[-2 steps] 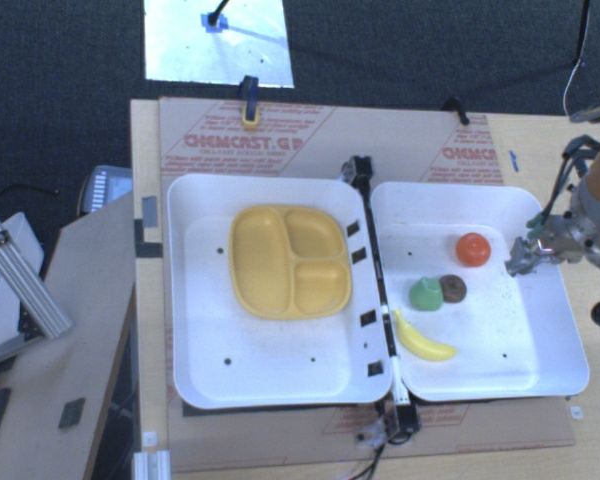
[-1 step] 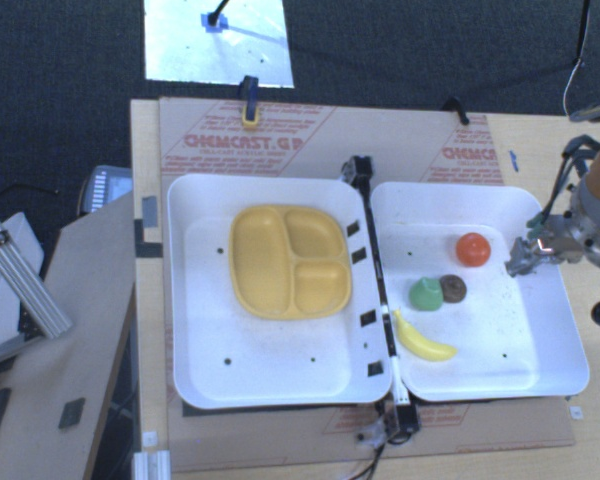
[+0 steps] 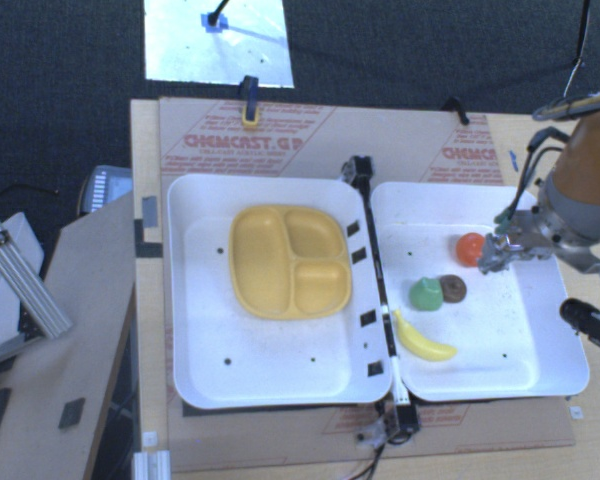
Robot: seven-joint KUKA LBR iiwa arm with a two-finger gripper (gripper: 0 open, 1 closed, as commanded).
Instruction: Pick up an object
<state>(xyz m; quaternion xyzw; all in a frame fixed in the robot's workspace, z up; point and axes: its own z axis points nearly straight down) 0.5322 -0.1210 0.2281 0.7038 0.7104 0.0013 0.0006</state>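
Cardboard-topped bench, two white bins: we see the pincer (image 3: 493,251) low in the right bin (image 3: 540,368) beside the small orange ball (image 3: 469,248), opening unclear, nothing visibly held; we judge the ball light, stiff, roll-prone, best pinched across its middle

Orange ball (image 3: 468,248), green piece (image 3: 426,294), brown ring (image 3: 452,288), yellow banana (image 3: 423,337), right bin (image 3: 540,368)

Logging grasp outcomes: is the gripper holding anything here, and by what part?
Cannot be told. The gripper sits right beside the small orange-red ball in the right white bin.
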